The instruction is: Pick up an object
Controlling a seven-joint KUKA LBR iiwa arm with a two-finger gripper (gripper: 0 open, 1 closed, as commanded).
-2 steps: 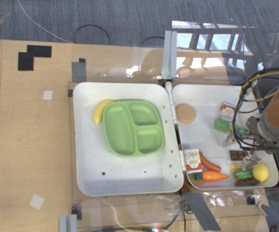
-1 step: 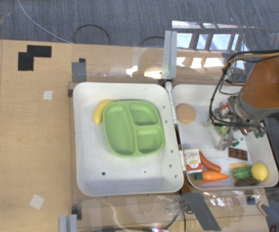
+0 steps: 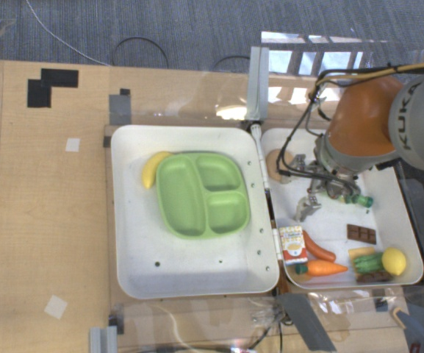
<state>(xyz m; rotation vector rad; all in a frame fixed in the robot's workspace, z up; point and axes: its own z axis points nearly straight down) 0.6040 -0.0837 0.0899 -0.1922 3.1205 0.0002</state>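
Carrot (image 3: 326, 268) looks like light, stiff, slick plastic imo, so grab mid-body. End effector (image 3: 305, 209) hangs above the right bin (image 3: 411, 274), can't tell if open.

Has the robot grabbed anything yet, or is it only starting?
Nothing looks picked up yet. The gripper hangs over the right bin with nothing seen between its fingers. The carrot, lemon and chocolate lie in that bin. It has yet to grasp and lift one. The banana sits beside the green plate in the left bin.
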